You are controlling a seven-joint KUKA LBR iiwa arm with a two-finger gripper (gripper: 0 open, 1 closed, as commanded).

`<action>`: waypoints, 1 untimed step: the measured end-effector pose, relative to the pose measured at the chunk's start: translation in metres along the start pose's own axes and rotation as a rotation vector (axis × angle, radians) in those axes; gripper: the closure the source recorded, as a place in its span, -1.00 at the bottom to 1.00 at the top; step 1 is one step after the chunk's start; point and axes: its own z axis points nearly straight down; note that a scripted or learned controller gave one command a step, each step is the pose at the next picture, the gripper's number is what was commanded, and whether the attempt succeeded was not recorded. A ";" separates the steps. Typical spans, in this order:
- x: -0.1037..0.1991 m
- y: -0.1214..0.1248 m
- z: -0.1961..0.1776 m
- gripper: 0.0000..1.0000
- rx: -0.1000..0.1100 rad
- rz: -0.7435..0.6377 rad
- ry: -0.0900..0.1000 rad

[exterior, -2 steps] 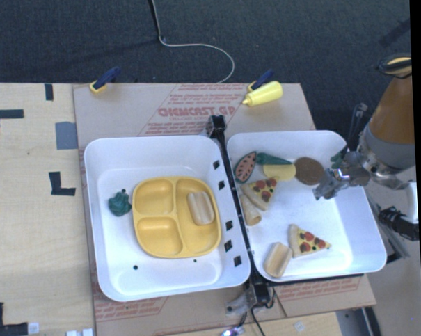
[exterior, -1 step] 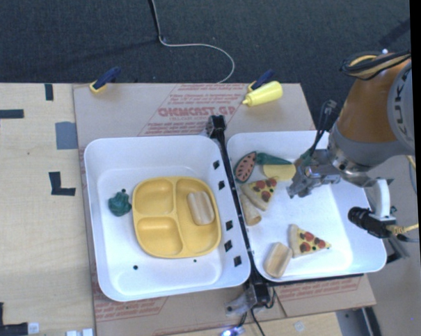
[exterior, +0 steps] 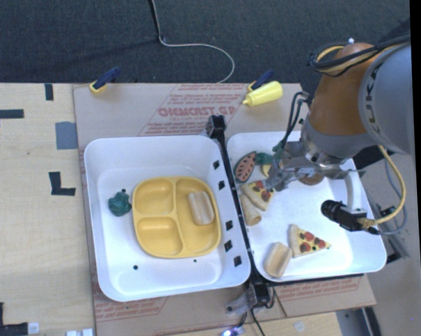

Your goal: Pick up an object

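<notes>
A: What is in the left bin (exterior: 99,169)?

B: A small green toy (exterior: 119,202) lies near its left wall. Just beside it, to the right, sits a yellow divided plate (exterior: 172,218), and a tan bread roll (exterior: 200,207) rests in the plate's upper right compartment.

A: And the right bin (exterior: 354,262)?

B: Along its left side there is a dark watermelon slice (exterior: 244,166) at the top. Below that lies a pizza slice (exterior: 257,194), with a pale cone-like piece (exterior: 250,212) just under it. Lower down, a second bread roll (exterior: 276,259) lies near the bottom wall, and another pizza slice (exterior: 307,240) sits just to its right.

A: Where is the gripper (exterior: 275,180)?

B: It hangs over the upper part of the right bin, right at the upper pizza slice. The arm (exterior: 347,102) covers the bin's top right corner.

A: Are its fingers wide or narrow?

B: I cannot tell; they are dark and blurred against the toys. I see nothing clearly between them.
</notes>
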 end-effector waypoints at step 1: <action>0.061 0.007 0.007 1.00 0.001 0.000 0.000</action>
